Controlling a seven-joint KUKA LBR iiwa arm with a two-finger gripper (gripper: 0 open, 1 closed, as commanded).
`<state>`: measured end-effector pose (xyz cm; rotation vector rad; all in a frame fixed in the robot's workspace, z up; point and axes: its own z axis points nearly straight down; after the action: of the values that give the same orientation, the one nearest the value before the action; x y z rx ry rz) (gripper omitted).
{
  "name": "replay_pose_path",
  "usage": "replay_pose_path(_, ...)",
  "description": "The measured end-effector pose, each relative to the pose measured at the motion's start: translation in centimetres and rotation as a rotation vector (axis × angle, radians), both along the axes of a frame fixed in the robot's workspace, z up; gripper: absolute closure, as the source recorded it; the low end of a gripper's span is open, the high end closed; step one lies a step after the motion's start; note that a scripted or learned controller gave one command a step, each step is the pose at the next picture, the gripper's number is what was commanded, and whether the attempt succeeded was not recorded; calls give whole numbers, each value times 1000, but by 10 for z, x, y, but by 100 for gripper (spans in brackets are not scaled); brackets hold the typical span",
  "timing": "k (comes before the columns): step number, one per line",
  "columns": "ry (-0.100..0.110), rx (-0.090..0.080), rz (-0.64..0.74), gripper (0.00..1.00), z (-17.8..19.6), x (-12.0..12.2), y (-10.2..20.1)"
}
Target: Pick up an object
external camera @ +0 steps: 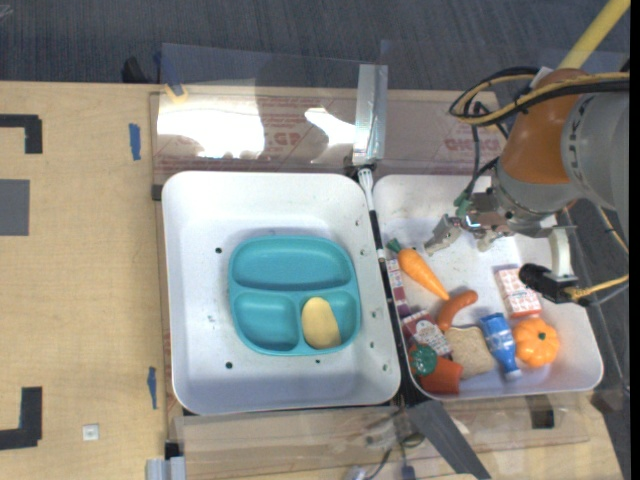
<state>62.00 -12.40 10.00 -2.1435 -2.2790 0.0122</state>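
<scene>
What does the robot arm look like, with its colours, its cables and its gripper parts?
The grey robot arm has a rounded metallic body with a broad orange band above the wrist. Black and yellow cables loop beside it. The two-finger gripper looks small, grey and metallic, with a tiny green spot near its base.

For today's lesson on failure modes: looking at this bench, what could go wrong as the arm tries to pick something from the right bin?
1. The toys in the right bin are crowded: the carrot, hot dog and blue bottle lie close together, so the gripper may nudge neighbours or catch two at once.
2. The pumpkin is round and sits near the wall, so it could slip or be hard to reach.
</scene>
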Motion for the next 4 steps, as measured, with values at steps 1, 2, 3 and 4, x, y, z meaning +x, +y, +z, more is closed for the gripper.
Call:
replay_pose_path(1,-18,-3,-81,0,-14,13,-25)
replay_pose_path(2,-20,-2,-27,0,-14,25,34)
replay_pose_path(3,-20,-4,18,0,-13,-38,19)
replay_pose_path(4,-23,-3,2,0,-13,-83,25)
